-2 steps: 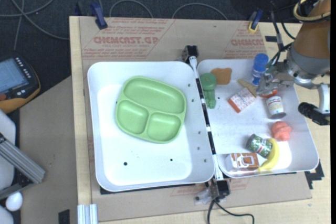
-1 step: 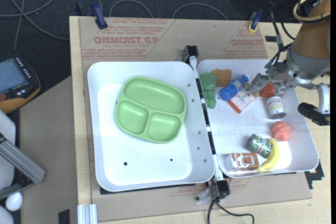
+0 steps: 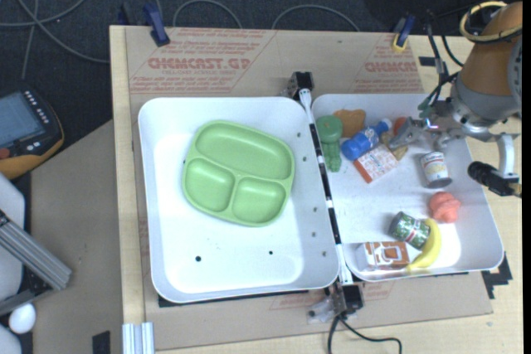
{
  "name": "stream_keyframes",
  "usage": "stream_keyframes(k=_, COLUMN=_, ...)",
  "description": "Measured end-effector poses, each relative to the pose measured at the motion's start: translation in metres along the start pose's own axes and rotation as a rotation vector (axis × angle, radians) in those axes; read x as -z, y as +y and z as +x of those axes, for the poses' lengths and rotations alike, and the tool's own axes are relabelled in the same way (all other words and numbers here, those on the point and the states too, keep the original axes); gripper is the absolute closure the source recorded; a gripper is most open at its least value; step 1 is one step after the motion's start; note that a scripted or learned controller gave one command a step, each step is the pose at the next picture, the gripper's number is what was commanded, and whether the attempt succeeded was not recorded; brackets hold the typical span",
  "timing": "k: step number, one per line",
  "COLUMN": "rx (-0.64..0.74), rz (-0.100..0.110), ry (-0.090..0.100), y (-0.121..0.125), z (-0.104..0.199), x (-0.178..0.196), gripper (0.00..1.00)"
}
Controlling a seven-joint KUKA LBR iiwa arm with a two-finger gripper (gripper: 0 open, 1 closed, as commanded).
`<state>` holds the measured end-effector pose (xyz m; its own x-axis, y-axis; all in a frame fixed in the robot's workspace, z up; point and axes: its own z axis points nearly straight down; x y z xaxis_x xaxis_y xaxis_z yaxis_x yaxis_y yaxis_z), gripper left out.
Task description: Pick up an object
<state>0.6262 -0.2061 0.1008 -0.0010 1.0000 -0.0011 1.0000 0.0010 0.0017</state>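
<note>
My gripper point(image 3: 417, 131) hangs low over the far part of the right bin point(image 3: 474, 259), below the orange band of the arm point(image 3: 488, 62). It sits just right of a blue bottle point(image 3: 362, 143) and a red-and-white packet point(image 3: 377, 165), and just above a small white can point(image 3: 433, 168). I see nothing clearly held in it. Further along the bin lie a pink ball point(image 3: 445, 207), a green can point(image 3: 410, 228), a banana point(image 3: 431, 249) and a small carton point(image 3: 383, 255). A green bottle point(image 3: 330, 141) and an orange item point(image 3: 353, 119) lie by the bin's left wall.
The left bin point(image 3: 166, 261) holds a green divided plate point(image 3: 238, 172). A black clamp point(image 3: 301, 83) joins the two bins at the far side, and blue clamps point(image 3: 154, 21) grip the board's far edge. Cables lie on the floor beyond.
</note>
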Motion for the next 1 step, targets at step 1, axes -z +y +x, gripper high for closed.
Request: stream_keyframes(k=1, rx=0.001, rz=0.019, ry=-0.002, y=0.0368, z=0.0185, x=-0.0114, gripper=0.00)
